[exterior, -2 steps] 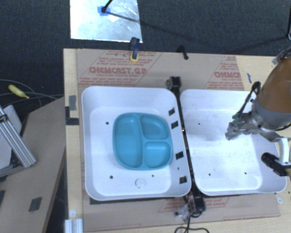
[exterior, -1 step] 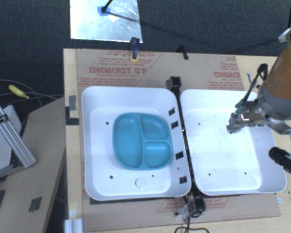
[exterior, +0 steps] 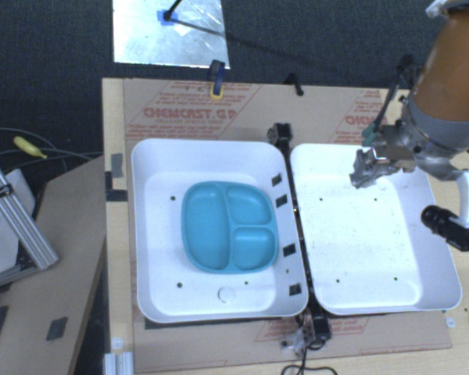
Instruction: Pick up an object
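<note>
A light blue divided plate (exterior: 228, 226) lies flat in the middle of the left white bin (exterior: 152, 178). My gripper (exterior: 365, 170) hangs over the upper part of the right white bin (exterior: 434, 287), well to the right of the plate and apart from it. The grey arm with its orange band comes in from the upper right above it. I see nothing between the gripper's tips.
A small pale round thing (exterior: 227, 294) sits near the front wall of the left bin. A black divider with clips (exterior: 291, 217) runs between the bins. Both bins rest on a cardboard sheet (exterior: 195, 112), and a shiny foil sheet (exterior: 168, 22) lies beyond it.
</note>
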Robot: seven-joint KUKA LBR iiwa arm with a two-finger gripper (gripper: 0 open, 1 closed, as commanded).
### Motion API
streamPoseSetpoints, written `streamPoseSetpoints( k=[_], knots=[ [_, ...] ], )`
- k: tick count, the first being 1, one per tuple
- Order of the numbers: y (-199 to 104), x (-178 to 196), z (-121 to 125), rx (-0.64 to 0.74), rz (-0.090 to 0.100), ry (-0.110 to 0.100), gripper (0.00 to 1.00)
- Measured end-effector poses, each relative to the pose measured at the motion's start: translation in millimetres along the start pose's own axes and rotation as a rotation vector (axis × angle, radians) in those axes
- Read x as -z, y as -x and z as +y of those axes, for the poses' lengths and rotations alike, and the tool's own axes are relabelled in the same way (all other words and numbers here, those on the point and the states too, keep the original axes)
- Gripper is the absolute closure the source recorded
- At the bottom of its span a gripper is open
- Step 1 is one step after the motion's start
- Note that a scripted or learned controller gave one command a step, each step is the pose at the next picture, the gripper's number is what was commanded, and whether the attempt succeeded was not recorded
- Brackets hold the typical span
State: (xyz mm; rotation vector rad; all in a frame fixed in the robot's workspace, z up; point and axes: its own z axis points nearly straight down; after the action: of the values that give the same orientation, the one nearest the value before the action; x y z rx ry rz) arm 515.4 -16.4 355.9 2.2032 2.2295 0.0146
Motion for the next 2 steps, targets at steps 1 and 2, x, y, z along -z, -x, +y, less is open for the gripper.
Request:
streamPoseSetpoints(
  k=[1, 2],
  knots=[
    [-35.4, -26.0, -29.4, -0.004, 0.0, -0.012, 1.0],
    [-101.7, -21.1, -27.9, -0.001, 0.001, -0.009, 1.0]
  ],
)
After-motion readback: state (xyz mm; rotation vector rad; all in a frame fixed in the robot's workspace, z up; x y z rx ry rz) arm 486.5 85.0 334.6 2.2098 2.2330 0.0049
